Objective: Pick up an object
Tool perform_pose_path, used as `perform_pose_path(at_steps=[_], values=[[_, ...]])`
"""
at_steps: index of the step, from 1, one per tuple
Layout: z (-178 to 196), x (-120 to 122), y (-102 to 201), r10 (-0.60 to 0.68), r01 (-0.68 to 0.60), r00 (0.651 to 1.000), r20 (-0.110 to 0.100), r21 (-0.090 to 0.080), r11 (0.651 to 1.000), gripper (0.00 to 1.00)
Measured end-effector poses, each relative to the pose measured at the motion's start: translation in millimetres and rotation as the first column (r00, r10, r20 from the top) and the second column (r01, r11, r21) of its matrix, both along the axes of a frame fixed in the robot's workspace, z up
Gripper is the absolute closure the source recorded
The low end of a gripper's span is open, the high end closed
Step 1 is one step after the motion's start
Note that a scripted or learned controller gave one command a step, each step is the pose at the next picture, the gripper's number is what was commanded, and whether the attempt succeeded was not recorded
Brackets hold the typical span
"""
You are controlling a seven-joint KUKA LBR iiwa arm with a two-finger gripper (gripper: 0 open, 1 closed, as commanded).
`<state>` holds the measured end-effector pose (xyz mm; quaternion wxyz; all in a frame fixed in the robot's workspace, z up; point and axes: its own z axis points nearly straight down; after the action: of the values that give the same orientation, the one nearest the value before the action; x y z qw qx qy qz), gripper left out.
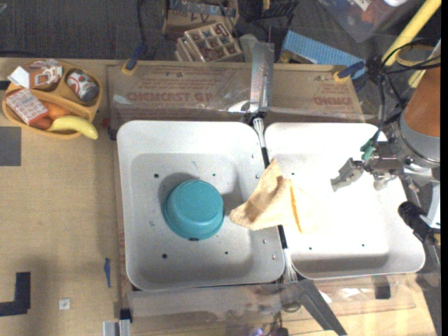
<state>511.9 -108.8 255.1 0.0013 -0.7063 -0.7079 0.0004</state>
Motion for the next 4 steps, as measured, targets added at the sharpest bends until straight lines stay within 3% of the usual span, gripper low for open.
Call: perform_pose_path(at_steps=[1,2,4], values=[[-143.5,25.0,11.8,0.027,-0.027,1.0,0.001,-0.001,1.0,0.0],[-163.3,43.8,13.7,0.165,-0.165,0.986,0.015,-0.003,0.986,0.0],[-163.4,43.9,13.3,0.164,-0.164,0.986,0.016,-0.003,0.986,0.0]])
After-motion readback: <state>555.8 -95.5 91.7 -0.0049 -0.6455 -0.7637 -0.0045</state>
